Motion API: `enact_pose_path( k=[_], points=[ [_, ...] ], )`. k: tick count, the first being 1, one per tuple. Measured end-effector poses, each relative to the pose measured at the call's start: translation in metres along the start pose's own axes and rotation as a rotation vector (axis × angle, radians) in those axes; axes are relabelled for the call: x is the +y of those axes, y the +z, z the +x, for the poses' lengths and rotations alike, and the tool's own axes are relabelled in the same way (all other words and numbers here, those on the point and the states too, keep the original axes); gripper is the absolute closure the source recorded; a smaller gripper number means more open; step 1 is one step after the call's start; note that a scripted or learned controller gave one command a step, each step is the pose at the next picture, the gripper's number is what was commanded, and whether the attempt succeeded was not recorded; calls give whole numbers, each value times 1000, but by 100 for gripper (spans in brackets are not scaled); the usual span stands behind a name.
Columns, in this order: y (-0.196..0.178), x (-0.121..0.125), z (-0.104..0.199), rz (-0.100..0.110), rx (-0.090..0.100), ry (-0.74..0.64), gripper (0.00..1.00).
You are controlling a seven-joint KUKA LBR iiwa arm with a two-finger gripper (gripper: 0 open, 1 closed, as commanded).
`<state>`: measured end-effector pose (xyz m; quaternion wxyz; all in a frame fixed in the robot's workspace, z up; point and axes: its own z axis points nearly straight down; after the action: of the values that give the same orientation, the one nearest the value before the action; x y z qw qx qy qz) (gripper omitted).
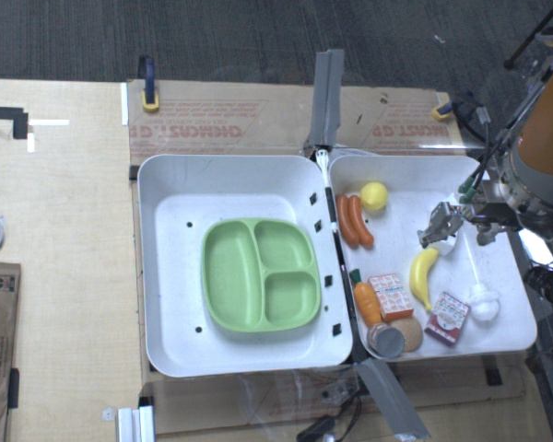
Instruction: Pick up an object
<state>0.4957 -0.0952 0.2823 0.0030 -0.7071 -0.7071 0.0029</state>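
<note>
2 white bins sit side by side on the desk (55, 247) in the middle of the frame. The left bin (166, 201) holds a green divided plate (261, 274) with 3 compartments, lying flat at its centre. The right bin (511, 325) holds the small things: a yellow lemon (374, 195) near its upper left, 2 hot dogs (354, 221) just below and left of the lemon, a banana (423, 277) near the middle, a small red-and-white box (390, 296) left of the banana, a carrot (368, 303) beside that box along the left wall, a round can (387, 339) at the lower left corner, a red carton (448, 318) at the lower middle, and a white spoon-like piece (480, 298) at the lower right.

The gripper (461, 224) hangs at the right of the frame over the right bin, just above and right of the banana. Its fingers appear spread, with nothing between them, though the view there is cluttered. The arm (539, 145) enters from the right edge.
</note>
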Motion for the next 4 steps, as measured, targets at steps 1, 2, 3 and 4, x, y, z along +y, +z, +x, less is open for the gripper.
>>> enact_pose_path(
  k=[1, 2, 3, 4],
  points=[
    [189, -13, -56, -12, 4, 126, 0],
    [180, -12, -61, -15, -3, 133, 100],
    [189, 2, -80, -10, 4, 107, 100],
    [189, 4, -80, -13, 3, 105, 0]
  ],
)
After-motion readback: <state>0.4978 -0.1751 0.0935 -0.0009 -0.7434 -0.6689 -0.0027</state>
